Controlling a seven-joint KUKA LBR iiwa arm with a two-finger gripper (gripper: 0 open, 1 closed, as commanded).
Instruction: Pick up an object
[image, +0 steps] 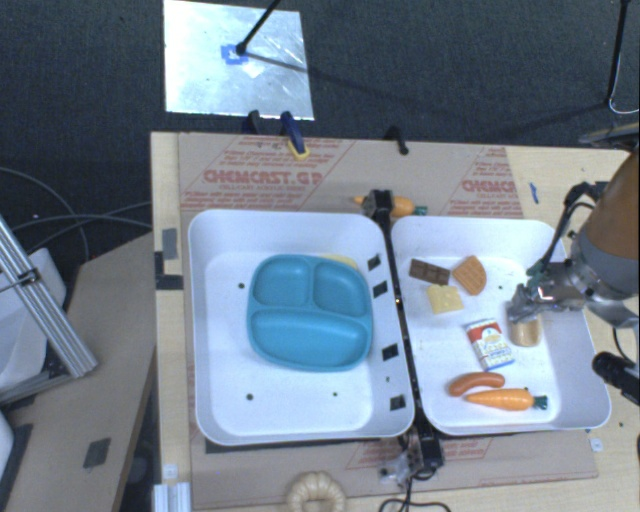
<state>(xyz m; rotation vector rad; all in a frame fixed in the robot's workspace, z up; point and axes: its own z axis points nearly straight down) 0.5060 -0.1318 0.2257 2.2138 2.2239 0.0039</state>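
While the tan jar (524, 331) sits in the right bin (575, 400), near its right wall and about halfway down, we see the claw (532, 298) directly over its top, so the jar looks to us like the target. From this slanted view the jar appears upright and stubby, with no long axis to speak of, so we judge that the approach angle matters little and the drop should be nearly straight down. We cannot tell whether the claw is spread or pressed together: the metal parts blur into the jar's rim, and we see nothing clearly pinched.

Just left of the jar lies the red-and-white box (489, 345), close enough that we think a spread claw could clip it on the way down. Its long axis runs roughly up and down the bin. Below it lie the sausage (476, 383) and the carrot (503, 400), both lengthwise across the bin and apart from the jar. Up and to the left are the cheese cube (445, 299), the bread piece (469, 275) and the brown bar (430, 271), well clear.

Beyond, the left bin (215, 300) carries the blue tray (308, 311), and both bins rest on the counter (250, 175).
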